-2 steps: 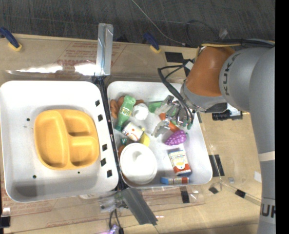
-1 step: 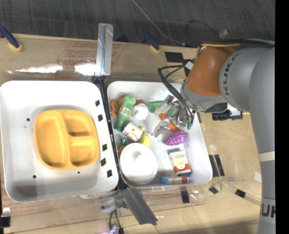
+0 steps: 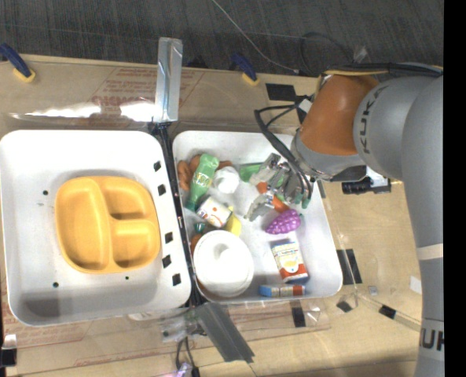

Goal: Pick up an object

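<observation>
The gripper (image 3: 273, 188) hangs low inside the right bin (image 3: 321, 234), near its far right wall, amid a clutter of a green bottle (image 3: 203, 173), purple grapes (image 3: 283, 223), a white bowl (image 3: 223, 262) and a small carton (image 3: 288, 259). Whether the pincer is released or clenched cannot be told. Nothing looks lifted; the pick appears not yet done. A yellow tray (image 3: 107, 223) sits in the left bin (image 3: 20, 163).

Bright overhead light, perhaps slightly soft focus.
</observation>
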You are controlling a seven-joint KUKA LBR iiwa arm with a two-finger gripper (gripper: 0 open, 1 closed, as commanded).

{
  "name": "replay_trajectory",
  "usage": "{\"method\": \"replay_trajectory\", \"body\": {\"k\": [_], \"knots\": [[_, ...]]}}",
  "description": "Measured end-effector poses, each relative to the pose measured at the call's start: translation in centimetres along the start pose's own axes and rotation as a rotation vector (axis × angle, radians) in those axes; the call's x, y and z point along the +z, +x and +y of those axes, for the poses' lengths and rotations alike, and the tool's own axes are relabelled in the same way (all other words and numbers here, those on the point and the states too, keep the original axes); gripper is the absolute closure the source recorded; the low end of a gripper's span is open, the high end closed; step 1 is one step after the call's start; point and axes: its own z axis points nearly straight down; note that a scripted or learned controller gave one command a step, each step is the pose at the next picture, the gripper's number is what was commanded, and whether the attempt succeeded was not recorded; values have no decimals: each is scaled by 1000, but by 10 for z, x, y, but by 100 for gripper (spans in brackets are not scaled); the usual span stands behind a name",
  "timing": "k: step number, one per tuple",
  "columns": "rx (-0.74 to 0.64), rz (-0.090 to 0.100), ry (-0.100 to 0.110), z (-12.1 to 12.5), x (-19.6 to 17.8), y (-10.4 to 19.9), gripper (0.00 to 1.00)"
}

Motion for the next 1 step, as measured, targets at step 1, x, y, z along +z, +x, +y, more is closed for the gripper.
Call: {"method": "replay_trajectory", "body": {"k": [1], "knots": [[0,0,0,0,0,0,0]]}}
